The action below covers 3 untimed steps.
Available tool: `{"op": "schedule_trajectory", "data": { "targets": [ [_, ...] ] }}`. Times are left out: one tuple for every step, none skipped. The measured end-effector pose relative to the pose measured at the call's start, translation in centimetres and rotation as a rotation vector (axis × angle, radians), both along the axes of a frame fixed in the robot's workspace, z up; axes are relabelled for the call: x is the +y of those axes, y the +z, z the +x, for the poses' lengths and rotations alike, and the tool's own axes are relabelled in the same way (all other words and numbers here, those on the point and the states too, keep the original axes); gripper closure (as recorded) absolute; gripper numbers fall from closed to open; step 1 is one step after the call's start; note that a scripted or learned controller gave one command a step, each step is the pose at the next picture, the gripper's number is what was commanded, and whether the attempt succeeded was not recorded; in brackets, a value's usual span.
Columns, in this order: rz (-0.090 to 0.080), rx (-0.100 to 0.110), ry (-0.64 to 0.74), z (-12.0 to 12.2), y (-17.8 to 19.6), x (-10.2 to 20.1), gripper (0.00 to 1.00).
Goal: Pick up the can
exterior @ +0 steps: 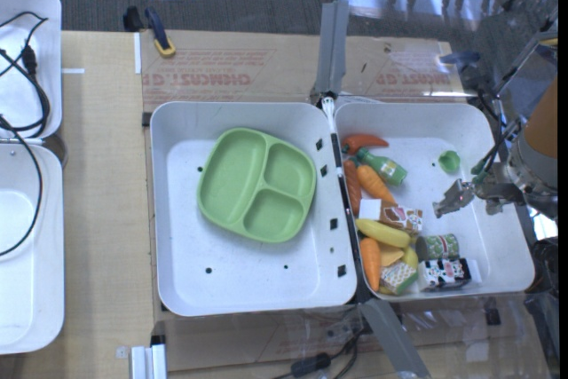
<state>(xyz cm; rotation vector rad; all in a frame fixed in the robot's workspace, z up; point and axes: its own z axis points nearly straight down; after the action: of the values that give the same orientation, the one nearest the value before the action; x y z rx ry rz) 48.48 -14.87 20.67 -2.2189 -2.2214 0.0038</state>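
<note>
The can (441,246) is small and green with a pale label. It lies on its side near the front of the right bin (417,115), between a banana (383,232) and a black-and-white carton (444,272). My gripper (451,198) hangs over the right half of that bin, a little behind the can and apart from it. Its fingers point left and stand open with nothing between them. The arm enters from the right edge.
The right bin's left side holds a red pepper (366,141), a green bottle (383,167), carrots (373,183), a small box (401,216) and a green ball (449,161). A green divided plate (257,185) lies in the left bin (177,280).
</note>
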Motion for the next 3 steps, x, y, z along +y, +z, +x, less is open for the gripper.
{"op": "schedule_trajectory", "data": {
  "targets": [
    [0.001, -0.001, 0.199, -0.7, -2.2, -0.4, 0.0],
    [0.0, -0.006, 0.231, -0.6, -11.4, -0.8, 0.0],
    [0.0, -0.007, 0.227, -0.5, -10.5, -0.8, 1.0]
  ]
}}
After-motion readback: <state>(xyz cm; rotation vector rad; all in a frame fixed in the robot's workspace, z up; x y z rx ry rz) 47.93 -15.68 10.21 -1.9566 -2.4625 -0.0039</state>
